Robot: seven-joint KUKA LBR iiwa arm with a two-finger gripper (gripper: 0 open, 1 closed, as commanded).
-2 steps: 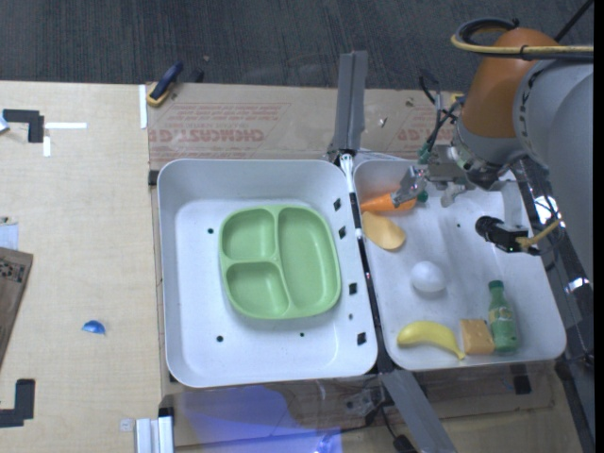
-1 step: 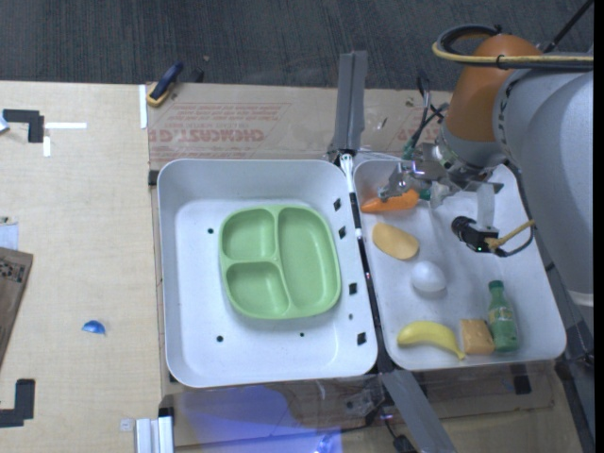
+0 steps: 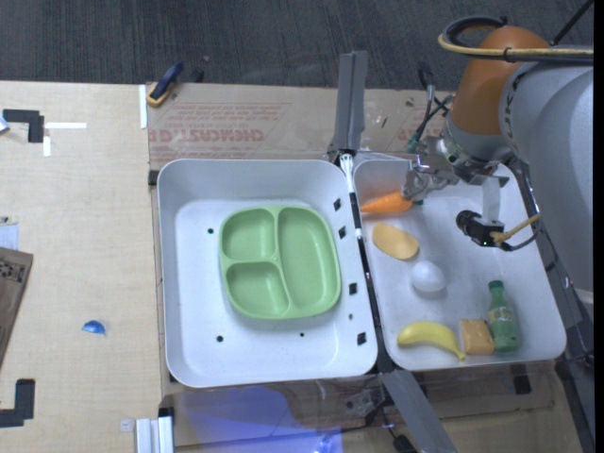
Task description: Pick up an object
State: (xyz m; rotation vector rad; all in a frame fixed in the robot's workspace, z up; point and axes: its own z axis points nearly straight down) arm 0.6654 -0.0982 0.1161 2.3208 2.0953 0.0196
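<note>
Tray (image 3: 280, 260) fills the left bin (image 3: 179, 253); carrot (image 3: 385, 204), potato (image 3: 395, 242), egg (image 3: 428, 277), banana (image 3: 429, 336), bread (image 3: 476, 337), bottle (image 3: 501, 316) lie in the right bin (image 3: 538, 281). Gripper (image 3: 416, 183) sits at the carrot's right end; whether it is spread or closed, I cannot tell.

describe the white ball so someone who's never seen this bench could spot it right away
Look in the right-hand white bin, the one without the green divided plate. Near its middle lies the white ball, just below the yellow-tan potato-like piece and above the banana. It is the one plain white, round item among coloured neighbours.
</note>
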